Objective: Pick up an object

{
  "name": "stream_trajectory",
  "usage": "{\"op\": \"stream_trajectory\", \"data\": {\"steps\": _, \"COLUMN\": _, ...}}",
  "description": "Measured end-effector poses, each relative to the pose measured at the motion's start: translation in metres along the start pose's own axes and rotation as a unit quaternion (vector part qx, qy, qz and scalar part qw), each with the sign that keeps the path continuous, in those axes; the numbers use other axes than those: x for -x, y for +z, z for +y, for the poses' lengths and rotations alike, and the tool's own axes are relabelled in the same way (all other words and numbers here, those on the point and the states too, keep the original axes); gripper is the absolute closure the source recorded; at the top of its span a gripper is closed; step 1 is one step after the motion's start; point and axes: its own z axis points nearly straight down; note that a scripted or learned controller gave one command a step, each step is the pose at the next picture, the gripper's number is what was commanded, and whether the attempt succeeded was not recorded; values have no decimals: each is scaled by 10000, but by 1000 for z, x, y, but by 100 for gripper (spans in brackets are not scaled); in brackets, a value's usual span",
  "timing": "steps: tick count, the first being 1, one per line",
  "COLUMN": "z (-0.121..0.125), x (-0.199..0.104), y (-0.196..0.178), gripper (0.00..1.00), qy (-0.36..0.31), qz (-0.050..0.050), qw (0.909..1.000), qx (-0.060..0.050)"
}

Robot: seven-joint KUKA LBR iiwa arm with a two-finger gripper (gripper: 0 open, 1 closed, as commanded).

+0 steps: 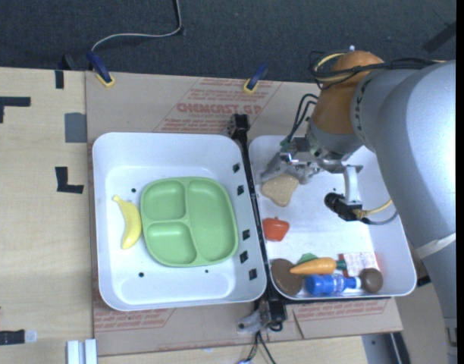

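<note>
Two bins sit side by side on the bench (35, 203). In the left bin (111, 279), a divided plate (190, 221) lies near the middle with a banana (130, 221) just beside it on its left. In the right bin (387, 241), the pincer (293, 169) is over the far left part, with a slice of bread (280, 190) directly below it. Nearer, a tomato (275, 228) lies against the left wall. Along the near wall lie a carrot (314, 265), a bottle (330, 284) and a carton (361, 262).

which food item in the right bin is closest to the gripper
The tan bread slice, right under the gripper at the bin's upper left. The red tomato and orange carrot lie nearer the camera.
</note>
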Motion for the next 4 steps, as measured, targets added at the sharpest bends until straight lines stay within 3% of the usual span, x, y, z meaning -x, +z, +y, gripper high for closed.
{"op": "stream_trajectory", "data": {"steps": 1, "z": 19, "x": 0, "y": 0, "gripper": 0, "qy": -5, "qz": 7, "qw": 10000, "qx": 0}}
{"op": "stream_trajectory", "data": {"steps": 2, "z": -1, "x": 1, "y": 0, "gripper": 0, "qy": -6, "qz": 0, "qw": 10000, "qx": 0}}
{"op": "stream_trajectory", "data": {"steps": 4, "z": -3, "x": 0, "y": 0, "gripper": 0, "qy": -4, "qz": 1, "qw": 10000, "qx": 4}}
